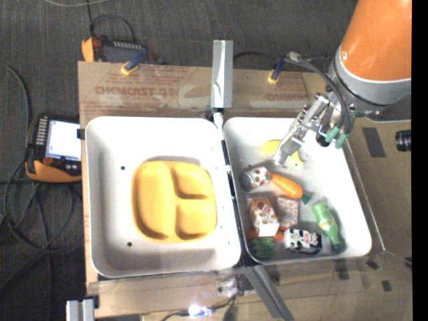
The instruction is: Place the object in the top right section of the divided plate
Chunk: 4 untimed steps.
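Yellow divided plate (pixel 175 200) lies in the middle of the left bin (pixel 107 139), while the loose items sit in the right bin (pixel 358 199): a yellow piece (pixel 271 146) at the far side, an orange carrot (pixel 287 185) beside a small can (pixel 257 177), a green bottle (pixel 326 222), small cartons (pixel 264 217) and a dark green item (pixel 263 247) near the front. Hanging over the far part of the right bin, just beside the yellow piece, the gripper (pixel 286 156) points down-left from the arm (pixel 374 39); whether its jaws are spread or pinched together I cannot tell.
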Each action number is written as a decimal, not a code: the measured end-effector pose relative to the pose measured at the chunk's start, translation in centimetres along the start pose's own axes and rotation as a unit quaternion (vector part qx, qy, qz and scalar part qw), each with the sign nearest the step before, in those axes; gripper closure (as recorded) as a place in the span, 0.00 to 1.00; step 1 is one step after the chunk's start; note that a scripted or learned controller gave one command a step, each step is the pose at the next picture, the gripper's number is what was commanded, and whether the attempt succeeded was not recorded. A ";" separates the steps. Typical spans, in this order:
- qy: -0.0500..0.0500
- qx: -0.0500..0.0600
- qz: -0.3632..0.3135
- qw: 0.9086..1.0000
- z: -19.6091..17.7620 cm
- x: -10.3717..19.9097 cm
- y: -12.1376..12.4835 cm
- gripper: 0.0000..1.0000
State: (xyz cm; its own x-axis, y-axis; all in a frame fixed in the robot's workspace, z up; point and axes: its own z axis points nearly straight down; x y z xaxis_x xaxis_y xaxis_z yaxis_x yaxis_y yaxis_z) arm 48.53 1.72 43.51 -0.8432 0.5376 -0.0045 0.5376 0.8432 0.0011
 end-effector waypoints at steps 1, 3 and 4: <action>0.001 0.000 -0.093 0.996 0.1 4.3 6.6 1.00; 0.002 -0.001 -0.340 0.940 15.6 8.1 12.2 1.00; 0.000 -0.001 -0.328 0.945 0.0 4.9 9.7 1.00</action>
